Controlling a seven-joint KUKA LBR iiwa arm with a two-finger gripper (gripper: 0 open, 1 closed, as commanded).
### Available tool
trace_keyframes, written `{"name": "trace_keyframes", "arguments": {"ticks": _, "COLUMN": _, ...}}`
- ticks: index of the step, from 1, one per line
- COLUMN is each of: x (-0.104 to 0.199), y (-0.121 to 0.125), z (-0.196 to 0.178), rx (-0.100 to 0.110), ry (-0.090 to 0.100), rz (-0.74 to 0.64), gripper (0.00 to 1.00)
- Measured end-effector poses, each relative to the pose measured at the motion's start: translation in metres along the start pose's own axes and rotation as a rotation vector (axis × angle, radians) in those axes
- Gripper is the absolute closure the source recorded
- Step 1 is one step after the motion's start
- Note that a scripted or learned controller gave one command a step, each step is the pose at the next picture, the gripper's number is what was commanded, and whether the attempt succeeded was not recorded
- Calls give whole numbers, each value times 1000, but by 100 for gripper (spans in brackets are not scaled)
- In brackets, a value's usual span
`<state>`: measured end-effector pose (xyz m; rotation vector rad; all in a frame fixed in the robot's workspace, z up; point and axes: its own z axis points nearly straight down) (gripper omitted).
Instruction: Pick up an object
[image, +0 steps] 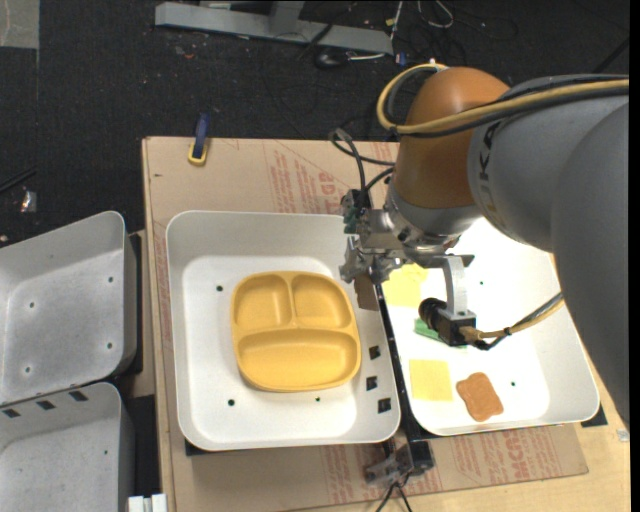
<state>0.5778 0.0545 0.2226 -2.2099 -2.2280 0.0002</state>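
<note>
While the gripper (366, 268) hangs at the upper-right corner of the yellow divided plate (296, 332), its grasp state not discernible, a brown toast-like piece (481, 396) lies well right of that plate.

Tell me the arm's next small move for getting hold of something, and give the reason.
Probably a short shift toward the right bin, to centre over the pale yellow square before lowering. The end effector hangs roughly over the walls where the two bins meet, beside the yellow divided plate. Descending there would likely strike a wall, while the flat square lies just next to it.
</note>
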Motion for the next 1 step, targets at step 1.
{"name": "trace_keyframes", "arguments": {"ticks": 1, "x": 41, "y": -23, "z": -14, "rx": -1, "ry": 0, "rz": 1, "gripper": 100}}
